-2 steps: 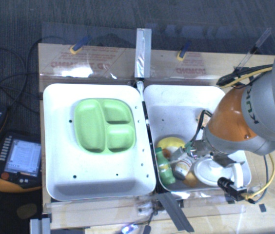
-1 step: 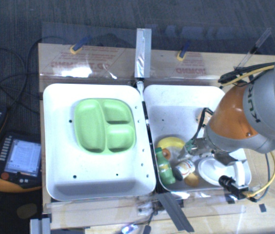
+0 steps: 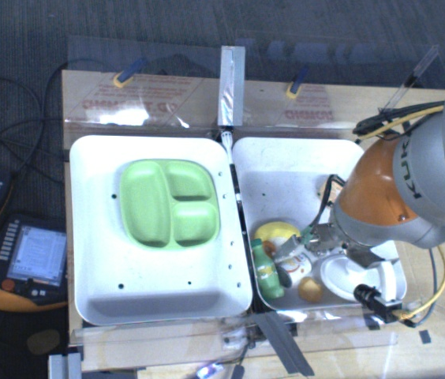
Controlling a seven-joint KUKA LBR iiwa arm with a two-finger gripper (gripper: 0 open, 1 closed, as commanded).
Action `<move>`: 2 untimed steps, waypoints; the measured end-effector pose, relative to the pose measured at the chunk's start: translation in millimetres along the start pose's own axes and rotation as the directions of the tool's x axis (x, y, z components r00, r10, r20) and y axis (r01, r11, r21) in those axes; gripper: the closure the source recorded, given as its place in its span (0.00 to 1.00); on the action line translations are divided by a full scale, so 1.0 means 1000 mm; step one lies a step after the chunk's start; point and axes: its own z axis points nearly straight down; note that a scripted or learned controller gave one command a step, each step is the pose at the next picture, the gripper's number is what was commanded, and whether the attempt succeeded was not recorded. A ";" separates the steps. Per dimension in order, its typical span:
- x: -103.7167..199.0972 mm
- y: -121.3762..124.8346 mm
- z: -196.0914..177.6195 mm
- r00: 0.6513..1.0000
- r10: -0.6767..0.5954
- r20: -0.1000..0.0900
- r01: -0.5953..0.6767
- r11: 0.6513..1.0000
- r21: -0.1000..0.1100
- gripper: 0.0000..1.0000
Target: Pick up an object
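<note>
Camera view: gripper (image 3: 292, 249) is lowered between crowded yellow ball (image 3: 276, 231) and green bottle (image 3: 266, 272); finger state can't be told, so a neighbour could easily get nudged instead.

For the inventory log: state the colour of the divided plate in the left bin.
Light green; the divided plate shows best in the camera view.

— What sits on the bench (image 3: 341, 101)?
— Two white bins, touching side by side: the left bin (image 3: 88, 212) and the right bin (image 3: 286, 156).
— Anything else?
— Clear plastic sheeting (image 3: 151, 97) along the far edge, with a silver strip (image 3: 231, 85) at its middle.
</note>
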 end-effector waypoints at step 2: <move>0.001 0.000 -0.008 1.000 0.000 -0.001 0.000 1.000 0.003 0.00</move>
